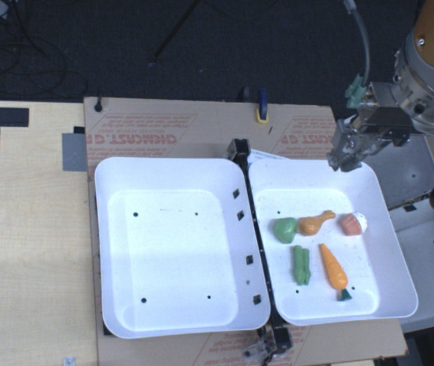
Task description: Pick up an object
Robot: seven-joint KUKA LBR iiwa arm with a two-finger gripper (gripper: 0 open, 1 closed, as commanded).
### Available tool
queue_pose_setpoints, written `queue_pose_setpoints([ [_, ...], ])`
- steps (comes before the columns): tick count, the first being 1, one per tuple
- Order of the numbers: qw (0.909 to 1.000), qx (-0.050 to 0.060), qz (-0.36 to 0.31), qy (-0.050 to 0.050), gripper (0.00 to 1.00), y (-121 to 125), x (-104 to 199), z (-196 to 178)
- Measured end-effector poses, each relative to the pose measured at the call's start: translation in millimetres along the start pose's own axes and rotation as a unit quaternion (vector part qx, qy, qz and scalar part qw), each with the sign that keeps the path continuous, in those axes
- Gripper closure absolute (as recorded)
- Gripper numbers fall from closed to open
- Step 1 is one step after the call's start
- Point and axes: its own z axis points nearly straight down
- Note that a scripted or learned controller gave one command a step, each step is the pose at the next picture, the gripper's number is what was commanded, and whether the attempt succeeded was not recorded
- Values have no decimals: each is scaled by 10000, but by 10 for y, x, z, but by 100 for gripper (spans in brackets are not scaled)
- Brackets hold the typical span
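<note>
Cardboard-topped bench, two white bins. Your gripper (346,158) hovers above the right bin (400,280), at its one o'clock rim; fingers' state unreadable. Toy carrot (333,268), drumstick (316,223), green pieces cluster mid-bin, reachable.

Two shallow white plastic bins (117,204) sit on a pale wood tabletop (26,235) over brown printed cardboard (163,132). The right-hand white bin (384,280) holds a green rounded toy (284,229), an orange-tan drumstick toy (316,222), a pink-and-white toy (352,223), a green pod-shaped toy (300,264) and an orange carrot toy with a green tip (333,268).
</note>
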Motion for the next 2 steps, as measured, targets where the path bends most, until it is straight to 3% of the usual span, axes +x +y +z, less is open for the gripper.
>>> queue_pose_setpoints([
  [1, 9999, 124, 23, -17, 100, 327, -100, 1729],
  [2, 10000, 24, 2, -5, 100, 551, 120, 784],
])
